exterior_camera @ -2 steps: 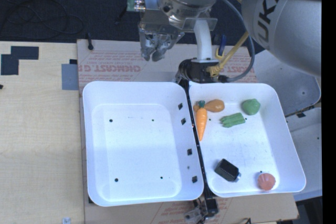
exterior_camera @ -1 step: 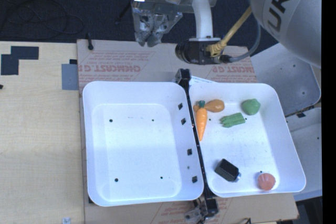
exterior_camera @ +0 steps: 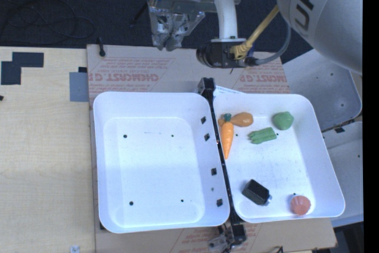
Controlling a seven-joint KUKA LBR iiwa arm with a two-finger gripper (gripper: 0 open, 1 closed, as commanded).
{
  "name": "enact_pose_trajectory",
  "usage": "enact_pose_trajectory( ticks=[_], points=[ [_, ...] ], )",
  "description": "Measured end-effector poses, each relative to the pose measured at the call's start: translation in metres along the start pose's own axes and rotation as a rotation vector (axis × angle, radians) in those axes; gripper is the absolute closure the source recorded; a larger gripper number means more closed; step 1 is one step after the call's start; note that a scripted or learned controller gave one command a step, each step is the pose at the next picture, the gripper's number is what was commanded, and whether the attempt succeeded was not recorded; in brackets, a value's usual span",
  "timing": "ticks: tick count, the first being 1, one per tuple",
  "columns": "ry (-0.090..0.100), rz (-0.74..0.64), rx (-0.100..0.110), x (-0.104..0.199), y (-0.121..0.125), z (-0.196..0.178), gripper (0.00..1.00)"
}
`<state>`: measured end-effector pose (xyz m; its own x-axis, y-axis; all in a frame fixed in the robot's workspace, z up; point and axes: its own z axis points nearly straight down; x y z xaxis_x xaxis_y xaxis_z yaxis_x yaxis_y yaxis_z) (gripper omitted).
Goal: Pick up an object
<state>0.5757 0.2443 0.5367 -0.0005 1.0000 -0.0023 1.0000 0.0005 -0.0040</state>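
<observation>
Grey two-finger gripper [exterior_camera: 169, 38] hangs above the bench behind the bins; its grip state cannot be determined. Orange plastic carrot [exterior_camera: 226, 136] lies against the right white bin [exterior_camera: 320, 133]'s left wall. Arm's upper body is cut off.

A single fixed camera sits above the table [exterior_camera: 41, 145] and looks down at a slant, far enough back to take in both white bins [exterior_camera: 151, 103] side by side. The arm [exterior_camera: 323, 3] enters from the right, large and near the lens at the top.
</observation>
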Motion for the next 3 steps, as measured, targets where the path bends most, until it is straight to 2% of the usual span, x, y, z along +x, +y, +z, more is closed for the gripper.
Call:
enact_pose_trajectory(
  ticks=[1, 2, 3],
  points=[
    [0.000, 0.001, -0.001, 0.000, 0.019, 0.000, 1.00],
    [-0.001, -0.002, 0.003, -0.001, -0.030, 0.000, 1.00],
    [0.000, 0.001, -0.001, 0.000, 0.006, 0.000, 1.00]
  ],
)
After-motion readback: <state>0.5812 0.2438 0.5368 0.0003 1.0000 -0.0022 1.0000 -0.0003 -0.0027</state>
